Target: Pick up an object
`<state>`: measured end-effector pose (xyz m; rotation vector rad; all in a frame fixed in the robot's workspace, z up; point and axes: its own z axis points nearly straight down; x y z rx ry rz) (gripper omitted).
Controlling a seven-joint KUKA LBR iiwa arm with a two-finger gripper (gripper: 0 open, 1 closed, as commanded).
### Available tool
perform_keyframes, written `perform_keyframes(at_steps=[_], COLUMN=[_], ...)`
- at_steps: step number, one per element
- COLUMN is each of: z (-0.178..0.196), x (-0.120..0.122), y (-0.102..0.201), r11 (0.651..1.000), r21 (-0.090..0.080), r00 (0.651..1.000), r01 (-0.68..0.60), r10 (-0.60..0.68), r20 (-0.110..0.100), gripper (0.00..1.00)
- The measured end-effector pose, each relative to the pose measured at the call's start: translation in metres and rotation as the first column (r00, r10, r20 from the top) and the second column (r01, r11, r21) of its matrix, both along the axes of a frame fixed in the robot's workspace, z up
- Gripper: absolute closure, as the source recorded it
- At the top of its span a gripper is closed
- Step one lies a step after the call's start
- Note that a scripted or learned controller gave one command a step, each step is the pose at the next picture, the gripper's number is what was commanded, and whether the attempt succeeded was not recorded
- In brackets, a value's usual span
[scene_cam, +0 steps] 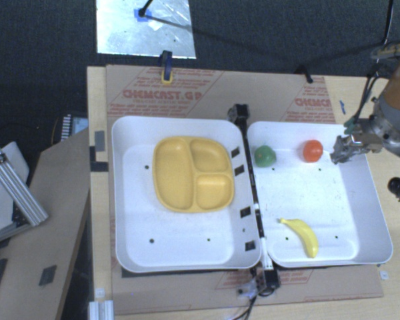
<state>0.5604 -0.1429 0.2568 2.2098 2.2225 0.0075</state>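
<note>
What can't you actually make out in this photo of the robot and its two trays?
- Arm: cut off by the camera view's right edge; most of it lies outside the picture.
- Gripper: small and blurred above the right bin's far right side; whether it is open or shut is unreadable.
- Green ball and orange-red ball: too small to tell whether fruit or toys.

The arm (395, 105) is running off the frame's right edge; the gripper (343, 149) is appearing too small to read its fingers.
</note>
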Motion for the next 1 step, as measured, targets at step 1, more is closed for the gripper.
perform_keyframes(at_steps=[1], z=[0.0259], x=[0.0013], y=[-0.0002], r11=[1.000], r21=[0.001], r00=[1.000], r01=[0.001], r10=[-0.001], r20=[-0.004], gripper=[1.00])
